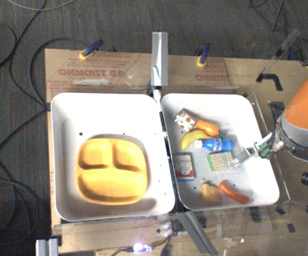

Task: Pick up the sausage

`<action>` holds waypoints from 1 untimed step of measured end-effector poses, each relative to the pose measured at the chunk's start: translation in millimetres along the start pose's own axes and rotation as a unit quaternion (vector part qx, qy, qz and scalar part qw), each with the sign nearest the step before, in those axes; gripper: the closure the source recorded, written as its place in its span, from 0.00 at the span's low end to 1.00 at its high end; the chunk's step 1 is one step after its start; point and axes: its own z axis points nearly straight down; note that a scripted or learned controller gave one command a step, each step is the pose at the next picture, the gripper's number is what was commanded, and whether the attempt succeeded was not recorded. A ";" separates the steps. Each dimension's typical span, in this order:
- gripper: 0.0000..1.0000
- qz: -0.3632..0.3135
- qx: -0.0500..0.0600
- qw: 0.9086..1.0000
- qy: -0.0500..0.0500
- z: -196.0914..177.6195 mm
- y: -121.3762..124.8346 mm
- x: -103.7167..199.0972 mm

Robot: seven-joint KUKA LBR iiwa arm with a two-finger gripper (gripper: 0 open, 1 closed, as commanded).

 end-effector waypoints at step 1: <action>0.00 -0.070 0.000 0.998 0.000 89.7 -2.1 18.0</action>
